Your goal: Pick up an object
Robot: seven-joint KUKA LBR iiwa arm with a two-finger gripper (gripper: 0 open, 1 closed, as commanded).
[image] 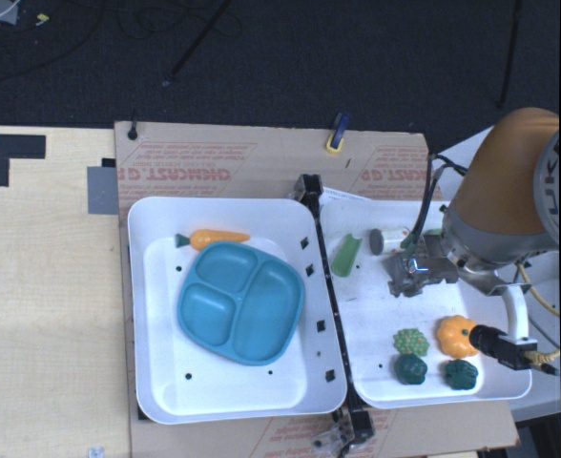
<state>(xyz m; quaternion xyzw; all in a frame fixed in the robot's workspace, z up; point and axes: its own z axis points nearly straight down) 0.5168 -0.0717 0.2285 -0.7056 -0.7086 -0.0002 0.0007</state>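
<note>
My gripper point(407, 281) hangs low over the middle of the right bin point(371, 313). Nothing shows between it and the bin floor. A long green vegetable point(345, 254) lies to its left, and a small grey cylinder point(377, 241) sits just up and left of it. Below the gripper are a light green broccoli piece point(410, 340), a dark green piece point(411, 369), a second dark green piece point(461, 375) and an orange fruit point(454, 336).
The left bin point(156, 351) holds a blue divided plate point(240, 301) and an orange carrot point(218, 239) along its far side. A black divider point(324, 294) runs between the bins. The arm's orange band point(509, 179) looms over the right bin's far right corner.
</note>
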